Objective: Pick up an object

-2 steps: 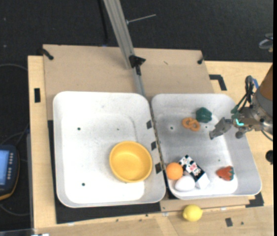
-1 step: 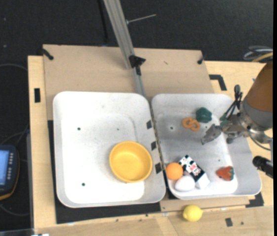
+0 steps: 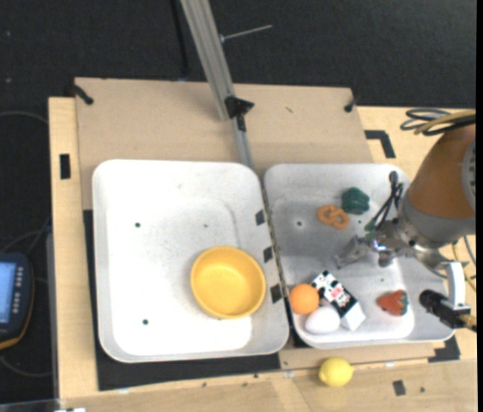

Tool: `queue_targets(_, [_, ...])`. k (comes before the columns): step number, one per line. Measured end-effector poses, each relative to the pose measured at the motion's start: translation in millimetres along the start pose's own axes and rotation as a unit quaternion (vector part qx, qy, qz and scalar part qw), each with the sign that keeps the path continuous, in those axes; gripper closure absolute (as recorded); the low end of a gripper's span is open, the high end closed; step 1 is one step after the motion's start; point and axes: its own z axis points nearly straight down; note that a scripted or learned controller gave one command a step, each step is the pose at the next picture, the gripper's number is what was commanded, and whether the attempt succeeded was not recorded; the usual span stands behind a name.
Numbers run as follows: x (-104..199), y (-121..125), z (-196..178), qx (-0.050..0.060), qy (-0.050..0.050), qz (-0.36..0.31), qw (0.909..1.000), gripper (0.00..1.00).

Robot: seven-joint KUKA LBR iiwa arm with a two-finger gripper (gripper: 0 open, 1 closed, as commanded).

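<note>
2 white bins are seen on the counter: left bin w/ 1 yellow bowl, right bin w/ approx. 6 small objs. The hand is poised over bare floor mid-bin; finger state can't be told. Nearest obj, the orange ring, should be centred under the hand before descent. 1 lemon lies outside.

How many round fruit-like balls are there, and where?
2. An orange in the right bin's front left corner, and a lemon on the bench in front of that bin. The arm may hide others.
</note>
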Motion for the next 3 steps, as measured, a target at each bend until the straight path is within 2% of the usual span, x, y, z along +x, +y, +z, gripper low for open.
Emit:
queue_targets(1, [-1.9,-0.3,23.0,-0.002,-0.001,0.001,1.0000,0.00])
queue_targets(2, [-1.8,1.3,10.9,-0.004,0.000,0.002,1.0000,1.00])
queue_targets(3, [-4.8,1.9,-53.3,-0.007,0.000,-0.002,1.0000,1.00])
